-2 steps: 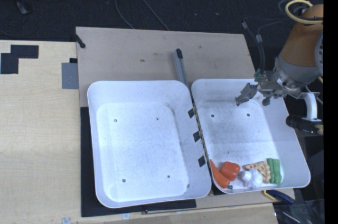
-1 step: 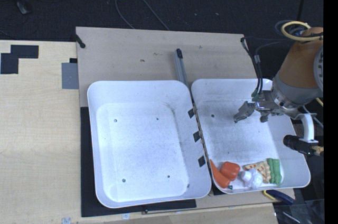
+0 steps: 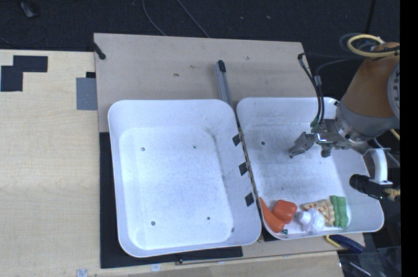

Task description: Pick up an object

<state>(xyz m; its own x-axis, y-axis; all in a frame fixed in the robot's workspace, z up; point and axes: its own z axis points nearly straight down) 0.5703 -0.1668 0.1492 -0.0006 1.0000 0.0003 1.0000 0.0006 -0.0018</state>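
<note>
Dark floor with loose cables surrounds the pale worktop that carries both white bins; the objects lie heaped in the near corner of the right bin: an orange-red piece, a whitish lump, a tan patterned item and a green one, all touching or just beside one another; my hand hangs over that bin's middle, well apart from the heap, grasping nothing; whether its fingers are parted I cannot tell; the left bin sits alongside.
</note>
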